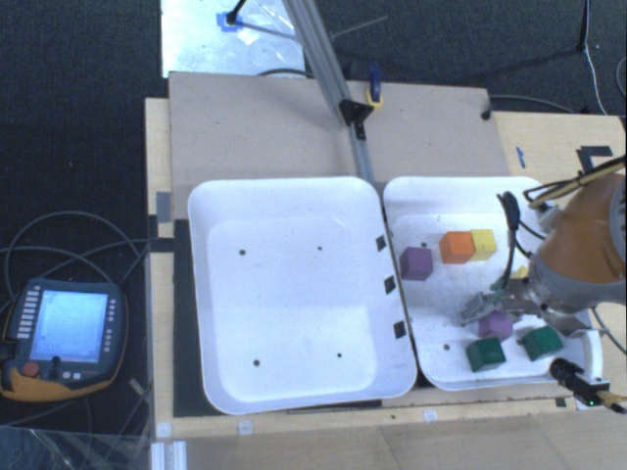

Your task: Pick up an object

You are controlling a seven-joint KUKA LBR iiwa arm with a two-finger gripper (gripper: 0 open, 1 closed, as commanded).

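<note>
Where the camera view looks down on the desk [431, 125], two white bins sit side by side; the left bin [294, 292] carries nothing I can make out, and the right bin [431, 204] holds all the small blocks. The hand [487, 307] is low inside the right bin, at its near side, directly over a purple block [496, 325] that lies beneath and partly hidden by it. Whether the hand is parted, clenched, or actually has that block cannot be told from this angle — the grey metal blurs into the block's top.

Other candidates: a second purple block [416, 262] stands alone near the bin's left wall; an orange block [457, 247] and a yellow block [483, 243] touch one another further back; two green blocks [485, 353] and [541, 342] lie near the front rim, either side of the hand.

Judgement on handling: these look like small, rigid, light blocks, not fragile, with flat faces — best taken across two opposite flat sides. The block under the hand is crowded by its green neighbours, so a clean closure may be hindered; the lone purple block offers the freest approach.
</note>
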